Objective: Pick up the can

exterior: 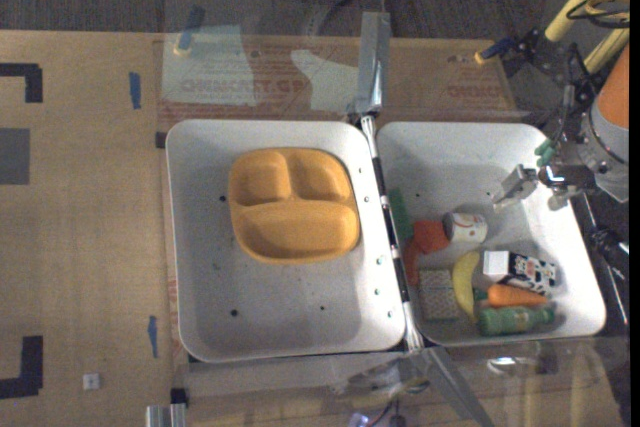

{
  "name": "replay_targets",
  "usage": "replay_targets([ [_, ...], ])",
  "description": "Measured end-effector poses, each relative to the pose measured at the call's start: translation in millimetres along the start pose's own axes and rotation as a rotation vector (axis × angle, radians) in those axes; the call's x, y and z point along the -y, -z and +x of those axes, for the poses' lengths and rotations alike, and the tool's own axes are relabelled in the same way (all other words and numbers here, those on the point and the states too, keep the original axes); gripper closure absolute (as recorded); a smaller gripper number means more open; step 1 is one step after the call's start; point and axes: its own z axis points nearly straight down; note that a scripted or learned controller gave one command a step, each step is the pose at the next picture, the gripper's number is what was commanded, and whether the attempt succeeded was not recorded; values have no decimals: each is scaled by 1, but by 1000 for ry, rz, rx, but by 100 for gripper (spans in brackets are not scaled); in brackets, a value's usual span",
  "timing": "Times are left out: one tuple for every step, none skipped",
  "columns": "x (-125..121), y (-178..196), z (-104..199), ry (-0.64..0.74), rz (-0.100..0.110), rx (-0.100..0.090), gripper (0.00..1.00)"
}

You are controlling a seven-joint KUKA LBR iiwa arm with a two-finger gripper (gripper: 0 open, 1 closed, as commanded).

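The can [466, 226] is small and silver, and it lies near the middle of the right bin [440, 155], beside an orange-red item [428, 237]. My gripper [536, 193] hangs over the right side of that bin, up and to the right of the can and apart from it. Its two fingers are spread: one light finger [514, 186] points toward the can and the other sits near the bin's right wall. Nothing is between them.
Crowded along the right bin's front are a banana [463, 283], a carrot [516, 296], a green bottle [515, 319], a tan square [438, 293] and two small boxes [520, 266]. An orange divided plate [293, 205] lies in the left bin [200, 245].
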Motion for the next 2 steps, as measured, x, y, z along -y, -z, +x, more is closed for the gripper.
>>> replay_targets([
  [-34, -154, 12, -96, -4, 2, 0],
  [-36, -143, 10, -100, -10, 2, 100],
])
